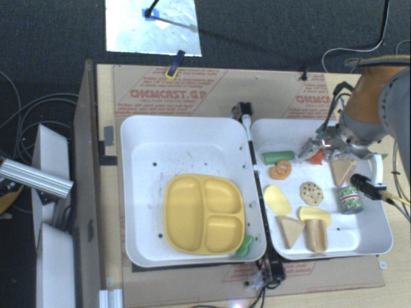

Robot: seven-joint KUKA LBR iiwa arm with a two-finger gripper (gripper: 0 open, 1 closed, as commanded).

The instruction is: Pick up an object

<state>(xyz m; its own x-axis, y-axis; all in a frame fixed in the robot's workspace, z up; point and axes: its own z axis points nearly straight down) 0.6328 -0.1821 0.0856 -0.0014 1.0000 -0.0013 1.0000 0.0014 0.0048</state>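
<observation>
Two white bins [192,133], one yellow divided tray [204,213], one cookie [311,192], one green can [349,199], gripper [314,151] low over right bin, finger state impossible to tell.

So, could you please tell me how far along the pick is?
Early stage. The gripper is down in the right bin, beside a small red piece. Nothing looks lifted yet: the cookie, green can and orange ring lie in the bin. Grasping and lifting remain.

Dark carpet [38,37] fills the upper frame; a shiny sheet [153,18] lies top centre, cables [26,117] at left.
</observation>
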